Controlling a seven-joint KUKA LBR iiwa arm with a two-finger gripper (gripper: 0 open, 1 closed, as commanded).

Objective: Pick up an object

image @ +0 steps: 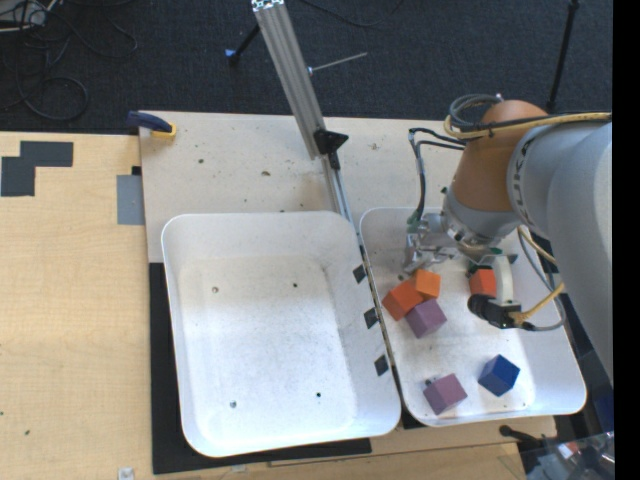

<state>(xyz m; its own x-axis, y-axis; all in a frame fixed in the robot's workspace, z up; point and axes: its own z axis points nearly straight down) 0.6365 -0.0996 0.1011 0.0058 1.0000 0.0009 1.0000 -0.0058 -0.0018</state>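
Camera view from above, so you're looking down at a slant on the counter (70,268) with both bins. Starting at the left, you've got light wood with a few grey patches stuck on it and a small blue-and-yellow clamp (152,123) near the back edge. Next comes the left bin (200,268), white with some dark specks on its floor. A silver aluminium rail (295,68) slants up from the gap between the bins toward the top of the shot.

The right bin (560,388) is where your stuff is. Two orange blocks (414,292) sit touching each other near its left side, and a purple block (427,318) is pressed right up against them from below. Further toward you there's a second purple block (444,392), and just to its right a blue block (499,375), apart from it.

The claw (428,250) hangs just above the orange pair, at the back of the bin. Honestly you can't tell how wide it is, it's a tangle of metal and cables. The arm (560,198) fills the right side, orange band on top.
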